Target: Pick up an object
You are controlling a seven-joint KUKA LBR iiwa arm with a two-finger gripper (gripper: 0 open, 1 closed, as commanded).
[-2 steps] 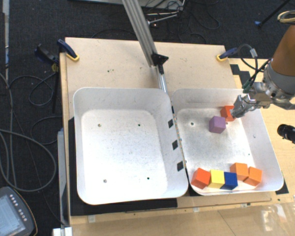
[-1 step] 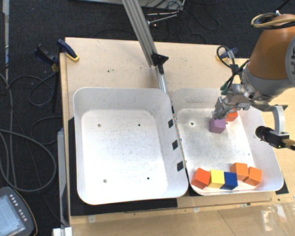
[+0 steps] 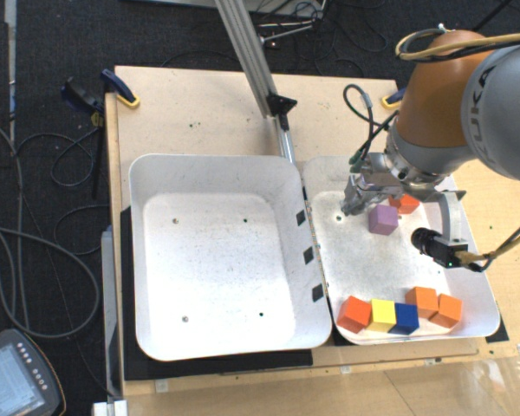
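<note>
Pale wooden counter [image 3: 208, 111] carrying two white bins. Low in the right bin [image 3: 329, 258], the end effector [image 3: 357, 199] sits just left of a purple block [image 3: 383, 219]; whether it grips cannot be told. Approach seems underway; next, centre over the block. Orange, yellow and blue blocks [image 3: 397, 313] line the near wall.

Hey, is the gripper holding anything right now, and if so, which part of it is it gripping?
Cannot be told. The gripper sits low in the right bin, just beside the purple block.

Blue clamp [image 3: 113, 83], pendant [image 3: 13, 378], cables [image 3: 35, 159]
</note>
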